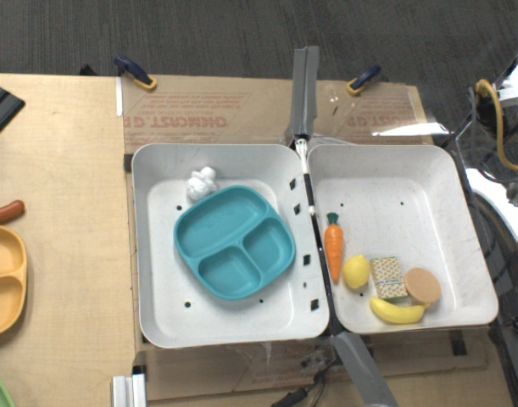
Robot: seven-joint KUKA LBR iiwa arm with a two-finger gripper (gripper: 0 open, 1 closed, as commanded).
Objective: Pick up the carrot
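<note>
A: Camera view, and the small orange carrot with a green top [333, 248] lies in the right shallow white bin [428, 185], tight against its left wall.

B: A yellow plastic lemon [356, 272] sits just right of it. Brown cardboard sheet [225, 113] under both bins, pale wooden bench top [55, 151] to the left, dark grey carpet [242, 15] on the far side.

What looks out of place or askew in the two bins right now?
Little stands out. The orange toy carrot with a green top lies pressed against the left wall of the right white bin, hard by the divider. A small crumpled white object sits beside the teal sectioned plate in the left white bin.
</note>
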